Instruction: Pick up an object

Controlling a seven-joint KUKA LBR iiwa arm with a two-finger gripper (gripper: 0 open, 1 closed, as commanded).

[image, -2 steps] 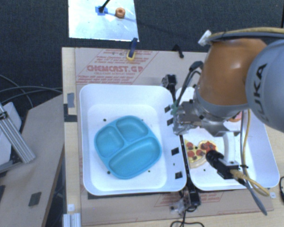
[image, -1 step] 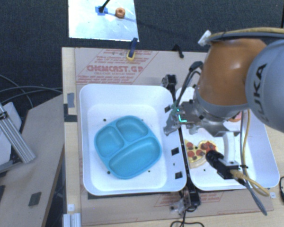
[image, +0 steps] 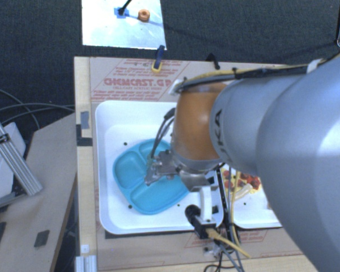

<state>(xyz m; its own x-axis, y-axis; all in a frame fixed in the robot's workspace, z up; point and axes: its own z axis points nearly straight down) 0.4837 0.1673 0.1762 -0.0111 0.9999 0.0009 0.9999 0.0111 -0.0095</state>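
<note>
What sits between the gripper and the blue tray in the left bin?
Nothing visible. The gripper hangs directly over the blue divided tray in the left bin, at the tray's right-hand part; the arm's own wrist hides the tray's right edge.

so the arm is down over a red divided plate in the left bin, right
Not quite: the divided plate is blue, not red. The camera view shows it lying in the left bin, with the arm down over its right side.
</note>
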